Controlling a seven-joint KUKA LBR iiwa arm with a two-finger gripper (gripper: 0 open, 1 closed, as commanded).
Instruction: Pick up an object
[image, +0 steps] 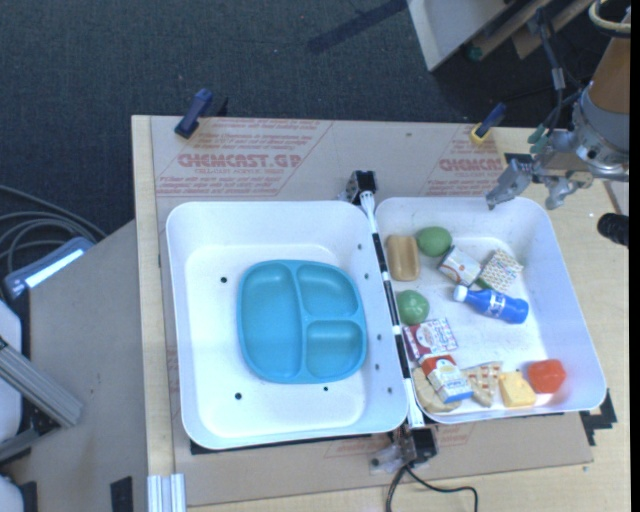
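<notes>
Blue bottle, boxes beside, green ball near

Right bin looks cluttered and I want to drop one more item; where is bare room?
Free: right bin's floor between blue bottle and orange ball, and left bin's margin around the blue tray. Crowded: the near edge by the cheese wedge.

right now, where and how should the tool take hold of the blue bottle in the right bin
Grip the blue bottle across the middle of its body, coming straight down from above. It lies on its side, white cap toward the left bin, so its round body offers two opposed sides. Set the fingers across its narrow width; the wrapped packet sits close behind it, so stay centred.
</notes>
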